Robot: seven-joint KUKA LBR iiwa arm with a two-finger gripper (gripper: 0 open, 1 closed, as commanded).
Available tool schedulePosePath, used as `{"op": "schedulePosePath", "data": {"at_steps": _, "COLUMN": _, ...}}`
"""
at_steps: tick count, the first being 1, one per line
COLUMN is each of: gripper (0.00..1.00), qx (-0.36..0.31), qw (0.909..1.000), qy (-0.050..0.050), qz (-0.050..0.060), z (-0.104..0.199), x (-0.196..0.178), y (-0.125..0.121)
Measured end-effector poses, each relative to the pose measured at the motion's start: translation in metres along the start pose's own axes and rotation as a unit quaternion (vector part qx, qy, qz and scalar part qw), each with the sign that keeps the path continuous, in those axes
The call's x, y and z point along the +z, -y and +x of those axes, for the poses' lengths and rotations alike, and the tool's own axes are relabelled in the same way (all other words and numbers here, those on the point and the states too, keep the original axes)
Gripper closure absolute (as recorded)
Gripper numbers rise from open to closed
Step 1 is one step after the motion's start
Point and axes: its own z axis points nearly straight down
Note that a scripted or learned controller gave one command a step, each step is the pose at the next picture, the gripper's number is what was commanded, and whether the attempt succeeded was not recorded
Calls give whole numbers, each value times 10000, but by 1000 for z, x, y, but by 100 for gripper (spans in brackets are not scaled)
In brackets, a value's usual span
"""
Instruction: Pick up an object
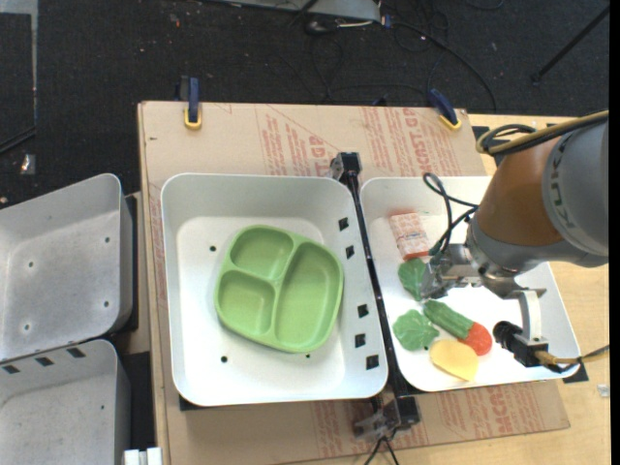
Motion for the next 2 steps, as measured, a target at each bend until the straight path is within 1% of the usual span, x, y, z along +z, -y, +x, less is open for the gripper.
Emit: {"op": "schedulePosePath", "data": {"at_steps": 2, "gripper": 100, "qx": -28, "qw": 10000, "qy": 7, "qz": -26, "z": -7, "x": -88, "y": 5}}
